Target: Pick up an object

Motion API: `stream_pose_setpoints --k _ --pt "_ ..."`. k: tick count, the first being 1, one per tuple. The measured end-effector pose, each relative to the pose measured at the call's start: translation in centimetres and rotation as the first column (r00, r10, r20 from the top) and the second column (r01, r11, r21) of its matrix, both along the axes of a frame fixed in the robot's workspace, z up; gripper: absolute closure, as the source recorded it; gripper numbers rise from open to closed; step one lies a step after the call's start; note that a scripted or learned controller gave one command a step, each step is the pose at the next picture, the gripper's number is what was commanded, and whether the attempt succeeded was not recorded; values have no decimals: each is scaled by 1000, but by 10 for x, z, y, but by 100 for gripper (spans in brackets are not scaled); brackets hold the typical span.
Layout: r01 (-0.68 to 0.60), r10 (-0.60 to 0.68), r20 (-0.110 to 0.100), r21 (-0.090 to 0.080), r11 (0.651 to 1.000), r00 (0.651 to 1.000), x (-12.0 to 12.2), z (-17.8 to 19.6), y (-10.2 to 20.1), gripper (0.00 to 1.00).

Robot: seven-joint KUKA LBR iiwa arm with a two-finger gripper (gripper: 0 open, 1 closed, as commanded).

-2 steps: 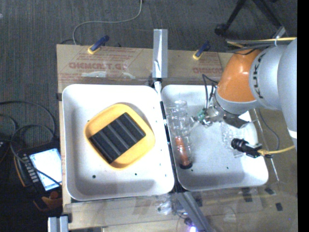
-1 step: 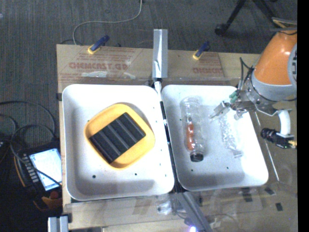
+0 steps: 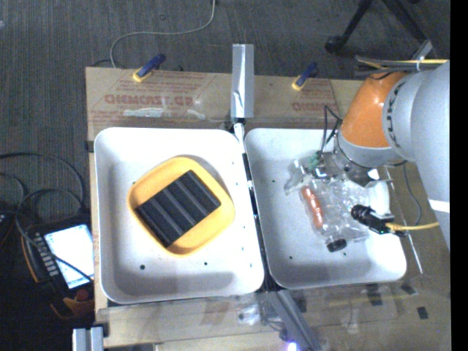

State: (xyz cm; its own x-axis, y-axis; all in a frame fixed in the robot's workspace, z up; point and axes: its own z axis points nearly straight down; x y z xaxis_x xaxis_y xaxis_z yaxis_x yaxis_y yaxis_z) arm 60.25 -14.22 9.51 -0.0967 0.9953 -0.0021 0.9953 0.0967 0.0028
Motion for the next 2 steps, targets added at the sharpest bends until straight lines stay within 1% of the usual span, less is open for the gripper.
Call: stream_pose_setpoints --k 1,2 --pt "-26 26 -2 2 1000 1000 9 109 57 0" --pt "-56 56 8 0 998 998 -16 4 25 0"
